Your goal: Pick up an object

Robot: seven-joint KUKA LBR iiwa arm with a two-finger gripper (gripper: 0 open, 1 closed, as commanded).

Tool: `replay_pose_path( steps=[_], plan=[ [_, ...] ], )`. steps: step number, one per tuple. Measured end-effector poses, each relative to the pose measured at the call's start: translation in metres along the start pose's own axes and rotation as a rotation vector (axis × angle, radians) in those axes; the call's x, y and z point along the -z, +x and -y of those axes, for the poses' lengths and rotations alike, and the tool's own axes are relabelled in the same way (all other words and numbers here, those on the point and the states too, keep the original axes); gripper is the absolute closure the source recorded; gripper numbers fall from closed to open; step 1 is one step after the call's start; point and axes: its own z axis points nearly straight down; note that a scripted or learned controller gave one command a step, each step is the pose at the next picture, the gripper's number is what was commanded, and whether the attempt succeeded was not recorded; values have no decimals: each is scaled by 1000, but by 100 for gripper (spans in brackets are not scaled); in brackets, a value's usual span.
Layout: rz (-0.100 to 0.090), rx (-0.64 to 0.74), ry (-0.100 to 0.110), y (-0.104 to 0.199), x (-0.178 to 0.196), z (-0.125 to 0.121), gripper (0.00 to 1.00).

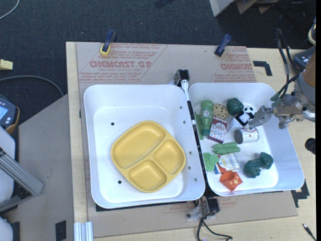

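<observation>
Candidate objects: small items clustered in the right bin (286, 149), right of frame centre.

A green bottle (206, 115) stands along the bin's left wall beside a red-and-white carton (217, 131). A dark green lump (234, 106) and a black-and-white figure (245, 114) lie at the upper middle. A white cylinder (247, 135), possibly a can, lies on its side. A green broccoli-like piece (258, 165) and a red packet (230, 180) lie lower down.
</observation>
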Motion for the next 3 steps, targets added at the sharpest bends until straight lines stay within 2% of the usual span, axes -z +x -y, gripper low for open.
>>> replay_pose_path(
  steps=[1,2,3],
  plan=[
    [3,3,-12,0,6,-2,0],
    [0,2,-6,-6,-51,5,0],
    [0,3,-7,-7,-94,2,0]
  ],
)
